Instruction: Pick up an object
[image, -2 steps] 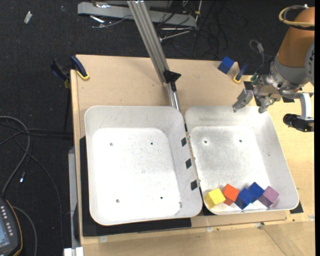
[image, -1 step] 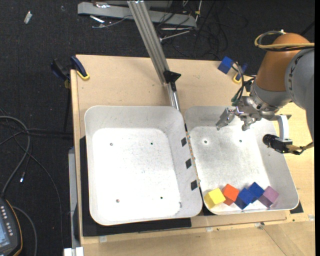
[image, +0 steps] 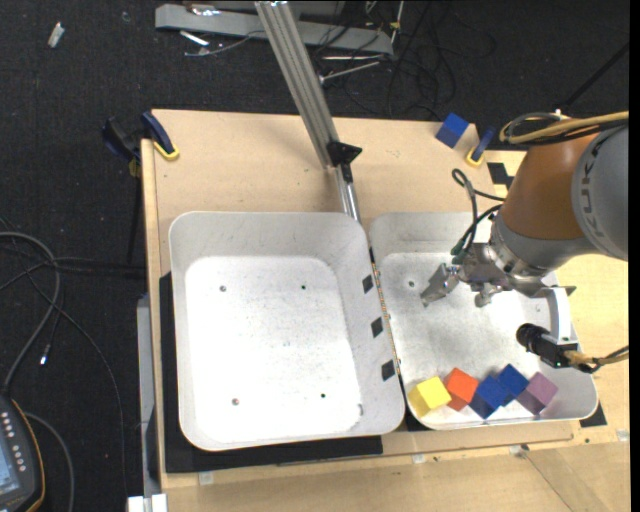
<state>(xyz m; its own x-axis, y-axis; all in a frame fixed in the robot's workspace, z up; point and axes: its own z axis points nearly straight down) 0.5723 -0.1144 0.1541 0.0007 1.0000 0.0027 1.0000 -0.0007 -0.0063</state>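
Partly hidden under the wrist, end effector (image: 458, 285) (spread unclear, cannot tell), blocks (image: 485, 390) clustered at right bin's (image: 420, 250) near edge.

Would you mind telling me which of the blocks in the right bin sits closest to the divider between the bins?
The yellow block: it ends the row on the left, with the orange, blue and purple blocks lined up beyond it.

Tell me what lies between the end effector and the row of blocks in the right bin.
Nothing: in the camera view, bare white bin floor separates the end effector from the yellow block, orange block, blue block and purple block.
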